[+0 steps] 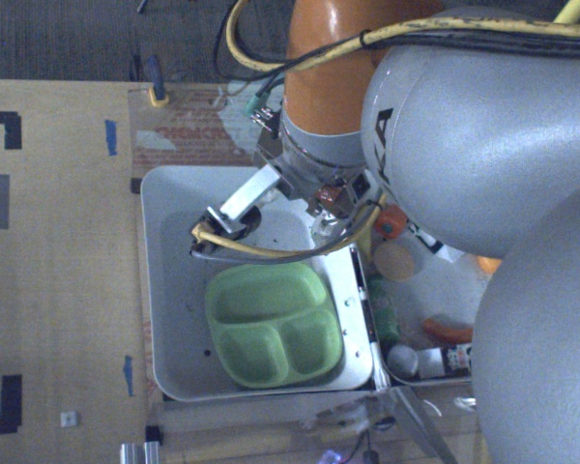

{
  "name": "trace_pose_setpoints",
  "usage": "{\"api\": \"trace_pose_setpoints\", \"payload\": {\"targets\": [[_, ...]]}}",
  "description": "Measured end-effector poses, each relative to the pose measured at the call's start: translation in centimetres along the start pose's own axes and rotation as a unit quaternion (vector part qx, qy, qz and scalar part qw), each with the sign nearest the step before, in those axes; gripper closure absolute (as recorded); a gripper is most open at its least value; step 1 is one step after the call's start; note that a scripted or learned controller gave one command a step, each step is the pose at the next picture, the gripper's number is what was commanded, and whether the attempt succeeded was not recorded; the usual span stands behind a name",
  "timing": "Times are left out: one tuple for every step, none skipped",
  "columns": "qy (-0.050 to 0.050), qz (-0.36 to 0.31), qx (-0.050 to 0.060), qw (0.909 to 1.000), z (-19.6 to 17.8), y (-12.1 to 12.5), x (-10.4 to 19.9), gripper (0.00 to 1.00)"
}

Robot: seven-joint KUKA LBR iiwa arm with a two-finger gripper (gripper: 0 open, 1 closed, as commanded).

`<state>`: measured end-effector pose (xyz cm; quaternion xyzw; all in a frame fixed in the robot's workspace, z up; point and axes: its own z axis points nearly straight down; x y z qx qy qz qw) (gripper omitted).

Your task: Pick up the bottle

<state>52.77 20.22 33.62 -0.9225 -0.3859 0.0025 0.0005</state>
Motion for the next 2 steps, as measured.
{"api": "trace_pose_setpoints", "payload": {"targets": [[0.000, 0.114, 0.001, 0.9935, 9.3, 5.5, -8.1, 0.00], [0.000, 0.155, 0.001, 0.9879, 19.4, -2.0, -4.9, 0.00]]}}
